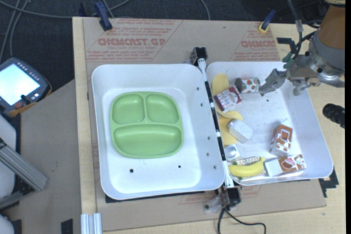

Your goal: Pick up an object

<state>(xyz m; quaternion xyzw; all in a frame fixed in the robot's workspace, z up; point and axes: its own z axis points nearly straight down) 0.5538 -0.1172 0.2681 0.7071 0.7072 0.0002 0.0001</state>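
Objects lie scattered in the right bin (pixel 312 118), while the left bin (pixel 104 90) holds a green divided plate (pixel 146 124) with bare white floor all round it. Nearest the gripper (pixel 282 80) is a small can (pixel 248 85) with a red-and-white label, lying on its side near the bin's far edge, long axis running left to right, just left of the gripper and apart from it. A red-and-white packet (pixel 227 100) lies beside the dividing wall, tilted; a pale yellow piece (pixel 220 84) sits above it and a second yellow piece (pixel 232 116) below. A white block (pixel 240 130) lies near the middle, set at a slant. A brown-and-white carton (pixel 281 138) lies towards the right, long axis tilted from upright, and a similar carton (pixel 292 163) lies at the near edge. A banana (pixel 246 167) lies along the near edge, long axis left to right, by a small silver tin (pixel 230 153). Open floor lies in the bin's right half. The gripper sits over the far right part of the bin; whether its fingers are apart or together cannot be told.
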